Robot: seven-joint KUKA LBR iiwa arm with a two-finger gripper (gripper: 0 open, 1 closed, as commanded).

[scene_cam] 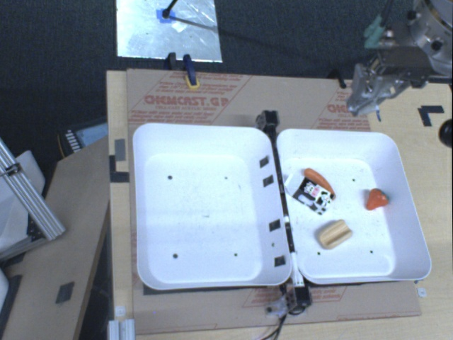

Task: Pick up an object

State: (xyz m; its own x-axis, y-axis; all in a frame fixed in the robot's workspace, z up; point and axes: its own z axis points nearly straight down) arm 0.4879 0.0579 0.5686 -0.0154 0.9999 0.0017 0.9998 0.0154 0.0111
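- While the gripper [362, 99] is held above the table beyond the right bin [403, 183], the state of its fingers cannot be told.
- Four objects are counted in that bin: one carrot [319, 179], one black-and-white card [312, 195], one red piece [376, 199], one tan block [334, 233].
- Two bins are seen; the left bin [152, 161] is the second.

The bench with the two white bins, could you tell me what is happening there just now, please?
The arm's pincer hangs above the bench beyond the far edge of the right bin, holding nothing that I can see. Four small things lie in that bin: an orange carrot-like piece touching a black-and-white patterned block, a red-orange piece nearer the right wall, and a tan bread-like piece. No pick has begun.
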